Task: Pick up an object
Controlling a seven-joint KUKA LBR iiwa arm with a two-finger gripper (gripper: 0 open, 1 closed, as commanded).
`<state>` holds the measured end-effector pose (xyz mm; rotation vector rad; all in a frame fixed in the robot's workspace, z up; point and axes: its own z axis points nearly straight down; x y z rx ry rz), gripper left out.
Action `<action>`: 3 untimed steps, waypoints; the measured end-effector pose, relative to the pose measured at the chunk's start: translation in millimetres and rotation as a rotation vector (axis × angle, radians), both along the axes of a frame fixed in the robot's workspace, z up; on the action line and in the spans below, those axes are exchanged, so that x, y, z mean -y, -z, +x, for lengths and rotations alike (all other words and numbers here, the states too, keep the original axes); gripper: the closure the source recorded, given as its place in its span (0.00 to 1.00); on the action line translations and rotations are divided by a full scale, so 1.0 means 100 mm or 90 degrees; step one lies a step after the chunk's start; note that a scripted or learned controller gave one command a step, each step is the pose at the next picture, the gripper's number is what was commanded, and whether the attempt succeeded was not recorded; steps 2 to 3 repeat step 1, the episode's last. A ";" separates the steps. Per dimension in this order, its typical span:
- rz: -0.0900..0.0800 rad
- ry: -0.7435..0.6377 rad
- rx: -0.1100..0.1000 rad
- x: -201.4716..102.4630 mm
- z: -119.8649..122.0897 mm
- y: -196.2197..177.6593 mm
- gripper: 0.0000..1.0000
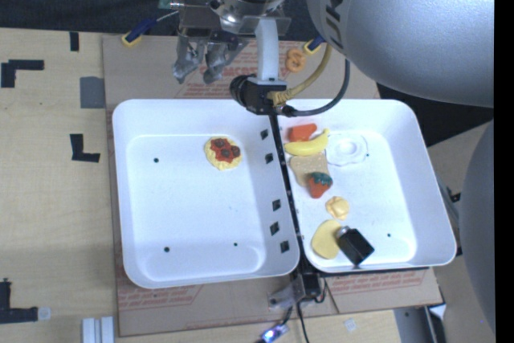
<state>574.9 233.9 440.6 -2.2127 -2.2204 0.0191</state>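
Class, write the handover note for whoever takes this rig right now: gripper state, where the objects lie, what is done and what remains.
Gripper: raised above the bench behind the left bin, fingers closed, holding nothing.
Left bin: one small pizza toy.
Right bin: banana, red piece, clear cup, strawberry, black block and a few yellow pieces, clustered near the divider.
Done: no pick so far.
Left: pick up an object.

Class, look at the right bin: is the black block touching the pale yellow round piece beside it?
Touching. The camera view shows the black block overlapping the edge of the pale yellow round piece, with no white bin floor between them.
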 end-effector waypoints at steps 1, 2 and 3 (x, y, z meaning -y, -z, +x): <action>0.003 0.002 0.017 0.01 0.91 -1.00 1.00; 0.003 0.002 0.017 0.01 0.91 -1.00 1.00; 0.003 0.002 0.017 0.01 0.91 -1.00 1.00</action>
